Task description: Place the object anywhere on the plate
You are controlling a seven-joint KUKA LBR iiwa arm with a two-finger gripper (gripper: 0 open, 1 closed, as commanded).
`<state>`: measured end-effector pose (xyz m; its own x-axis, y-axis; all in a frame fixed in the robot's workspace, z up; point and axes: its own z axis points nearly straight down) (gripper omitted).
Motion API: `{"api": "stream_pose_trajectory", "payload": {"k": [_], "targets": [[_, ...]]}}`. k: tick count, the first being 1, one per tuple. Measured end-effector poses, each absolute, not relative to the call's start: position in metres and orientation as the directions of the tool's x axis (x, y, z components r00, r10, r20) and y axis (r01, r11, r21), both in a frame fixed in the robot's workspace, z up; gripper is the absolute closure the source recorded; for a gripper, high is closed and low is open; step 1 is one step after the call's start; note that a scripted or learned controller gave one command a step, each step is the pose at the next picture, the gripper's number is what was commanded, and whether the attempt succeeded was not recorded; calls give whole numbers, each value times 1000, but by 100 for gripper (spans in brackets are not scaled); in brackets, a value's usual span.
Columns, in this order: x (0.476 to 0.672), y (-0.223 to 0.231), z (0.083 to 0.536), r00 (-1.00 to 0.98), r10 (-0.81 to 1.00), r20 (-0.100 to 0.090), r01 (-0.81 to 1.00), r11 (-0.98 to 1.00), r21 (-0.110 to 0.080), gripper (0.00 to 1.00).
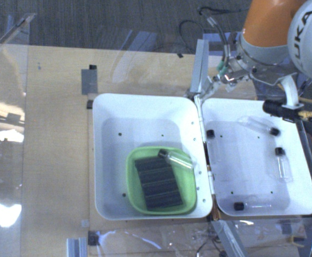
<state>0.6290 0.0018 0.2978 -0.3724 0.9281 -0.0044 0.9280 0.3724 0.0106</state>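
A green plate (135,168) lies in the left bin (113,116), toward its front right. A black ridged block (158,183) rests on the plate. A clear tube with a black cap (174,158) lies across the plate's upper right edge, cap end pointing inward. My gripper (226,75) hangs high over the back of the divide between the two bins, under the orange and grey wrist, well away from the plate. Nothing is seen held beneath it.
The right bin (300,143) holds several clear tubes with black caps: one at the back (258,125), one at the right (281,165), one at the front (250,203). A loose black cap (210,134) sits near its left wall. Cables trail behind the arm.
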Motion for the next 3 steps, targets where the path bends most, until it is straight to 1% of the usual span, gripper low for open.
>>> {"api": "stream_pose_trajectory", "payload": {"k": [1, 2, 3], "targets": [[581, 9, 344, -373, 928, -4, 928, 373, 11, 0], [569, -31, 340, -438, 899, -5, 899, 438, 9, 0], [547, -54, 325, -450, 893, -5, 893, 450, 7, 0]]}}
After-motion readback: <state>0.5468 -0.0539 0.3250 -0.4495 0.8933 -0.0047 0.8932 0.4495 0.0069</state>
